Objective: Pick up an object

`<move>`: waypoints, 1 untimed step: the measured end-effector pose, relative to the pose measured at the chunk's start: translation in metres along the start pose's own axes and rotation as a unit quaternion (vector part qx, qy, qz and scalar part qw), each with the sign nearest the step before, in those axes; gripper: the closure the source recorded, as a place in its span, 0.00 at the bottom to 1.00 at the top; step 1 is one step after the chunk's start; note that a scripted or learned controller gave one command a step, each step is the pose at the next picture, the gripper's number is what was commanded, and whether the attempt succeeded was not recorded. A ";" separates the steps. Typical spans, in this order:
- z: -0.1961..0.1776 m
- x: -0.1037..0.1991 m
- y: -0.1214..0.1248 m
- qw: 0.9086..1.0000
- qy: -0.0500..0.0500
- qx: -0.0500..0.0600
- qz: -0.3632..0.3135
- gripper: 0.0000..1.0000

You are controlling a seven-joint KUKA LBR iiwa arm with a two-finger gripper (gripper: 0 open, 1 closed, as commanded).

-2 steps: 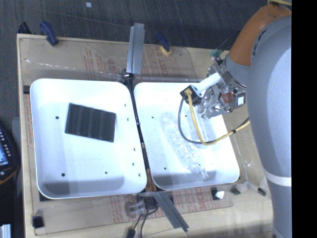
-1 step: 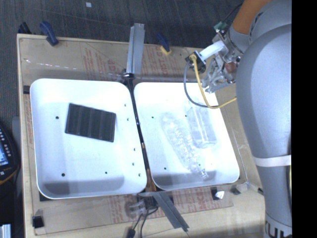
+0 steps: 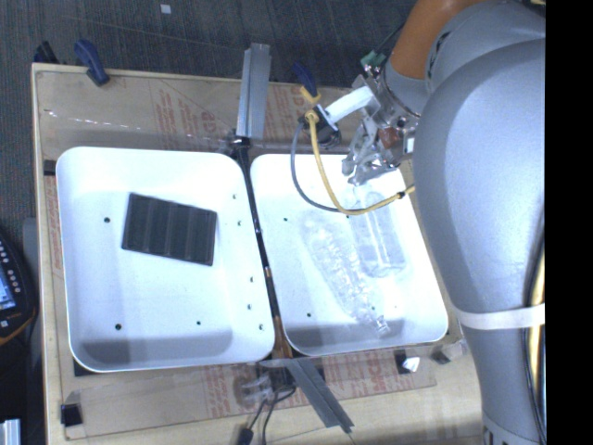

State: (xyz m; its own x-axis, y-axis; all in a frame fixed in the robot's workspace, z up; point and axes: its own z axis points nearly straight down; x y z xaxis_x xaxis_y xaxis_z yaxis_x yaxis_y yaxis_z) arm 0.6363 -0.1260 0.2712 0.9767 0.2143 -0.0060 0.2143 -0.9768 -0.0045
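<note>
1. The grey arm (image 3: 491,202) fills the right side of the camera view, its orange band (image 3: 435,17) at the top, and it reaches leftward and down toward the far edge of the right bin (image 3: 306,327).
2. The gripper (image 3: 363,172) hangs at the end of the wrist over the far part of that bin, just above the upper end of a clear plastic bottle (image 3: 380,239). Whether its fingers are spread or pressed together cannot be told, since they blur into the glare of the clear plastic beneath; nothing is plainly seen between them.
3. A yellow cable (image 3: 320,156) and a dark one loop from the wrist down over the right bin's far left part.
4. Left bin (image 3: 83,248): a flat dark ridged rectangular pad (image 3: 170,229) lies in its far middle part, slightly tilted, well apart from the walls.
5. Right bin: two clear plastic bottles lie on the floor. The one near the gripper lies toward the bin's right side; a second clear bottle (image 3: 343,272) lies slantwise just beside it on the left, its cap end pointing to the near right corner.
6. The bins sit touching side by side on the wooden worktop (image 3: 139,100), with blue clamps (image 3: 91,61) on its far edge.
</note>
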 end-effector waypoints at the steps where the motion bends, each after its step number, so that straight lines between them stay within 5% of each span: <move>1: 0.013 0.002 -0.009 1.000 0.000 -0.001 0.004 1.00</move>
State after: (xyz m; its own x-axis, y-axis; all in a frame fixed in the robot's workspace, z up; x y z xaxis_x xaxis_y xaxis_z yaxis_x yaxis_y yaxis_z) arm 0.6365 -0.1166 0.2586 0.9785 0.2061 -0.0053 0.2061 -0.9785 -0.0031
